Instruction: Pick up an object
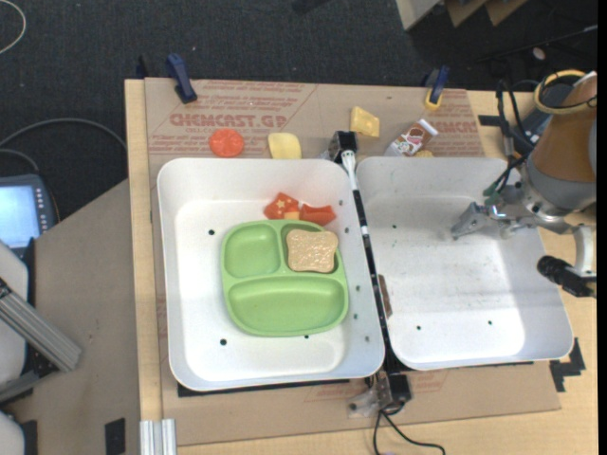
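A green divided plate [283, 303] lies in the left white bin [185, 254]. A slice of toast [312, 250] rests in the plate's upper right compartment. Red toy pieces [299, 209] lie on the bin floor just behind the plate. My gripper [471, 220] hangs over the upper right part of the right white bin [455, 301], far to the right of the plate and toast. Nothing shows in its grasp. The grey arm with its orange band [567, 140] comes in from the right edge.
Outside the bins, on the cardboard at the back, lie an orange-red disc [226, 142], a yellow piece [284, 145], a yellow wedge [364, 120] and a small packet [410, 140]. Two blue clamps [180, 77] [435, 85] hold the board's far edge.
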You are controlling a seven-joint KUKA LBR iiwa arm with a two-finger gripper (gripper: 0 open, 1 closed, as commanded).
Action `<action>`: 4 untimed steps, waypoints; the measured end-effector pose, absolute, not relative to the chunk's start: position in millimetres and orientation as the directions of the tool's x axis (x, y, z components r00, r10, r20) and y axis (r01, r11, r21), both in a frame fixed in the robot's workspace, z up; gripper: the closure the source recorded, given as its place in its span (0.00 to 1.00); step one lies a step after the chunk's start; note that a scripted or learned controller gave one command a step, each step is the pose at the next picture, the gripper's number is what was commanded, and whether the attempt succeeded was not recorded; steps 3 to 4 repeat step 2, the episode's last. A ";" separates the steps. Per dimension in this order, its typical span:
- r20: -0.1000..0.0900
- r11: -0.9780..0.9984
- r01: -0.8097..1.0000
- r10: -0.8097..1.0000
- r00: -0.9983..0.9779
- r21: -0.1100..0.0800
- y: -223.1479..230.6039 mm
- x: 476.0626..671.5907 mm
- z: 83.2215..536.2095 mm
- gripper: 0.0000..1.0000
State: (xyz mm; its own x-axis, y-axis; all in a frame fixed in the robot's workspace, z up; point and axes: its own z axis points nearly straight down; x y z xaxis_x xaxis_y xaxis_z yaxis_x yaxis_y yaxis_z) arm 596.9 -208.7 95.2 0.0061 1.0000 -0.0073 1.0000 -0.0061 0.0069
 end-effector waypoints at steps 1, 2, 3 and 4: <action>0.019 0.004 1.000 1.000 -0.004 -0.015 -217.2 668.5 85.3 0.00; 0.006 0.004 1.000 1.000 -0.004 -0.007 -138.8 591.0 88.2 0.00; 0.006 0.004 1.000 1.000 -0.004 -0.007 -138.8 591.0 88.2 0.00; 0.006 0.004 1.000 1.000 -0.004 -0.007 -138.8 591.0 88.2 0.00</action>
